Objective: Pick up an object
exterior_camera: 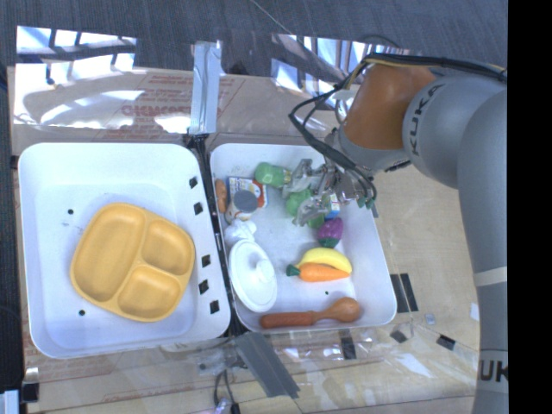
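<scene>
1. Arm point(448, 136), one: grey with an orange band. It reaches into the right-hand bin, and its claw point(321, 198) is low over the far half of that bin.
2. White bins, two: the right bin point(379, 266) lies under the claw; the left bin point(34, 231) is well apart on the claw's far side.
3. Yellow divided plate point(131, 260), one: in the left bin, well apart from the claw.
4. White lidded pot point(253, 276), one: nearer the camera than the claw, toward the divider.
5. Wooden spoon point(310, 316), one: along the near wall, well apart from the claw.
6. Banana point(326, 258) and carrot point(317, 273), one each: touching, near the claw on its camera side.
7. Can with grey top point(246, 199), one: near the claw, toward the divider.
8. Green toys, apparently two: one point(271, 175) beside the claw; the other point(298, 203) at the claw itself.
9. Purple grape bunch point(329, 230), one: just beside the claw.
10. Claw state: cannot tell how far open it is or whether it has hold of anything.
11. Progress, as a judgement: nothing is lifted yet; the likeliest target is the green toy at the claw. Grasp and lift remain.
</scene>
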You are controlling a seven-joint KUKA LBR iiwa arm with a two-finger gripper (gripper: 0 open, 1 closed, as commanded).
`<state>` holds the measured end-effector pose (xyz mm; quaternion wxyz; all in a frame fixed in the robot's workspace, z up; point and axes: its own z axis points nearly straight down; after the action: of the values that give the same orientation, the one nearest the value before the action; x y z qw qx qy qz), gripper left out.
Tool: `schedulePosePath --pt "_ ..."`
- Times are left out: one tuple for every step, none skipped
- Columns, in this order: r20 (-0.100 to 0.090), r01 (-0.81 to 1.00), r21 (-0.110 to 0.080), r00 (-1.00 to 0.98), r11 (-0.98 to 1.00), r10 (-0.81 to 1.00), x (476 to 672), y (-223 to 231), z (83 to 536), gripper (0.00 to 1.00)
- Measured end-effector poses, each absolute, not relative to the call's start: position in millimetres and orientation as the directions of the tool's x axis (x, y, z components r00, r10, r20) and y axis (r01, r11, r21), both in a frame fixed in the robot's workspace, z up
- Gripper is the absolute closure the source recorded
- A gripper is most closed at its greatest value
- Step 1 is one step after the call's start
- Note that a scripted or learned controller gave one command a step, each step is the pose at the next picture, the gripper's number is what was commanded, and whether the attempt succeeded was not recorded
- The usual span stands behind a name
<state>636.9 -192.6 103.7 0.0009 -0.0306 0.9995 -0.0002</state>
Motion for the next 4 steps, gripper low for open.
schedulePosePath --pt "-0.002 0.081 0.000 -0.997 0.997 0.081 611.6 -155 163 1.00" --pt "-0.005 0.372 0.000 -0.928 0.928 0.372 630.7 -132 226 1.00" --pt "0.008 0.254 0.000 -0.967 0.967 0.254 583.0 -121 105 1.00" --pt "-0.005 0.301 0.000 -0.954 0.954 0.301 575.3 -139 163 1.00"
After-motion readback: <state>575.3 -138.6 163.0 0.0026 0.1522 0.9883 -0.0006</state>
